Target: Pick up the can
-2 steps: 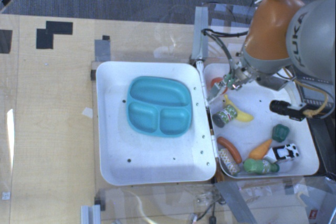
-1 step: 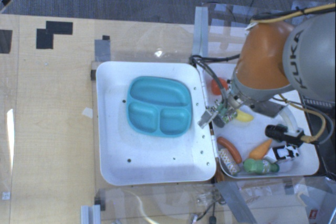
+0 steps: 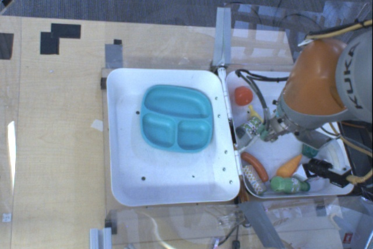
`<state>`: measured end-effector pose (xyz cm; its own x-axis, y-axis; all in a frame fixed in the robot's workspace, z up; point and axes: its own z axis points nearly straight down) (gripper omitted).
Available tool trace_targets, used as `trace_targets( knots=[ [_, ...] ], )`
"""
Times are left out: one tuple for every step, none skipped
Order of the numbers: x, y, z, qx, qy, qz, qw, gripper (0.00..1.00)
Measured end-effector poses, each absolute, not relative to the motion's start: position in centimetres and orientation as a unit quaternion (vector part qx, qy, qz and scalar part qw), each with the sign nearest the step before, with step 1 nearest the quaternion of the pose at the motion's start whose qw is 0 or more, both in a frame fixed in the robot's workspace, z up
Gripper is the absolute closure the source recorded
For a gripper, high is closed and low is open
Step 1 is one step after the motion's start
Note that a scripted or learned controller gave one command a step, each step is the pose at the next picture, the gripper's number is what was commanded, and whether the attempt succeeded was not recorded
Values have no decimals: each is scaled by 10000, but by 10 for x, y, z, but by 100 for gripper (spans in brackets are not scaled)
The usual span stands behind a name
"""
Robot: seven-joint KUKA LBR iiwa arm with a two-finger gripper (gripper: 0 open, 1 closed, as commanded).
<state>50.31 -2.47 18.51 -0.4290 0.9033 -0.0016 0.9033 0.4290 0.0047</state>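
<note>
Can (image 3: 252,127) first: I'm guessing it's the small cylinder with the green and white label, lying tilted in the right bin (image 3: 259,190), close to the divider between the bins. It's too small to be sure.

The pale wooden table (image 3: 58,143) is carrying everything. The grey arm (image 3: 317,81) with its glossy orange band is reaching in over the table's right side and covering a good part of that bin. The left bin (image 3: 125,172), smooth white plastic with rounded corners, is holding a blue three-section plate (image 3: 176,116). The tool (image 3: 267,131) is hanging just beside the can, maybe touching it, and I can't tell whether it's open or closed.

Smaller stuff toward the table's front edge: a green bottle-looking thing (image 3: 285,185), a reddish sausage (image 3: 255,165) and an orange carrot (image 3: 289,166). A round red ball (image 3: 243,95) is sitting toward the far edge.

I'd say we're looking at the approach or the start of the grasp, nothing lifted yet. The next move is calling for squaring up across the can's round body, since a smooth cylinder on its side is going to roll away easily.
</note>
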Motion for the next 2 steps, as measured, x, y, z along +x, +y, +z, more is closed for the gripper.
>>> trace_targets(
  knots=[
    [604,-61,235,5527,8334,19,34,0],
    [556,-3,185,5948,8039,11,12,0]
  ],
)
